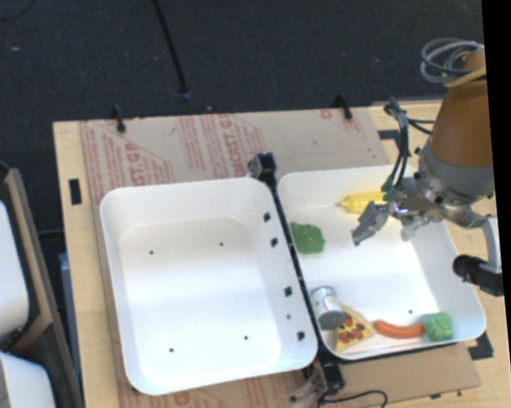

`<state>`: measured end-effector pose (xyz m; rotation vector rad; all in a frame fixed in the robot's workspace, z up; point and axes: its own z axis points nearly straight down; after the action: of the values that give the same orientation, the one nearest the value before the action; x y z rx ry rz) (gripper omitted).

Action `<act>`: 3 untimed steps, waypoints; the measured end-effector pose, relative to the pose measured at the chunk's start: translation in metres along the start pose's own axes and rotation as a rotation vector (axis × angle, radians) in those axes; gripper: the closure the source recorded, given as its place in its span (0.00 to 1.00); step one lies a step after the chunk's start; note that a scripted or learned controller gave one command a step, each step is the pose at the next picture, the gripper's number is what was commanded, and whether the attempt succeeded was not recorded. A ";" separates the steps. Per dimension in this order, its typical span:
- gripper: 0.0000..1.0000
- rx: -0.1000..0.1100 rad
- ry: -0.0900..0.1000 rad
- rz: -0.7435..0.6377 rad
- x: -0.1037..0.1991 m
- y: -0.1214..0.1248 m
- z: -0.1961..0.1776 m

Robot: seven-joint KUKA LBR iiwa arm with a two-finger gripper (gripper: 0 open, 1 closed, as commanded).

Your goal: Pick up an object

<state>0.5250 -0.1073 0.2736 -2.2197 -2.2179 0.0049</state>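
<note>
My gripper (386, 231) hangs over the right bin (436, 264), in its upper middle part. Its two fingers stand apart, one finger (367, 225) pointing down-left, and nothing sits between them, so it is open. A yellow object (359, 202) lies just above and left of the fingers, partly under the wrist. Further left, near the divider, a green object (307, 237) rests on the bin floor. Along the front wall are a small can (325, 302), a pizza-slice toy (354, 330), an orange sausage-shaped piece (397, 328) and a green block (439, 326).
The left bin (200, 282) sits beside the right one, split from it by a black-clipped divider (284, 258). Both rest on a cardboard sheet (189, 147) on the bench. The arm's orange band (461, 130) and cables rise at the right.
</note>
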 end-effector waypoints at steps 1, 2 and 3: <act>0.00 -0.006 0.000 -0.001 0.000 0.001 -0.003; 0.00 -0.002 0.000 0.000 -0.001 0.004 0.040; 0.00 0.000 0.000 0.000 -0.008 0.002 0.100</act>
<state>0.5264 -0.1154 0.1735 -2.2201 -2.2173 0.0051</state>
